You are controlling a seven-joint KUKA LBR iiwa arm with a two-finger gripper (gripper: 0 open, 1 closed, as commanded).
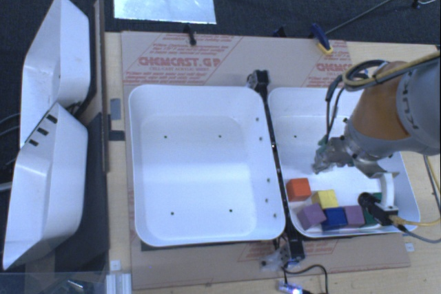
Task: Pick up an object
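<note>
Dark carpet surrounds a bench (227,45) covered with printed cardboard, and two shallow white bins sit side by side on it. From the fixed overhead camera, the left bin (207,169) has a bare white floor, and the right bin (303,120) holds everything of interest.

Taking the orange block (298,189) as the landmark: it lies on the floor of the right bin, toward the near wall and close to the divider between the bins. Just right of it and slightly nearer the camera is a yellow block (326,198). Nearer still, along the bin's front wall, sit a purple block (311,215), a blue block (335,217) and a second, paler purple block (354,215), all packed close together. Something green (372,219) peeks out at the row's right end, too hidden to name.

The gripper (329,158) hangs above and to the right of the orange block, apart from it, with the grey arm (386,113) and its orange band behind. Whether it is open or closed cannot be told, and nothing is seen held in it.

Judged from this, the risk is the crowding: a descent toward the cluster could land a finger on a neighbouring block and push the pile against the wall instead of closing on one piece. The orange block, standing a little apart, looks the safer target.
</note>
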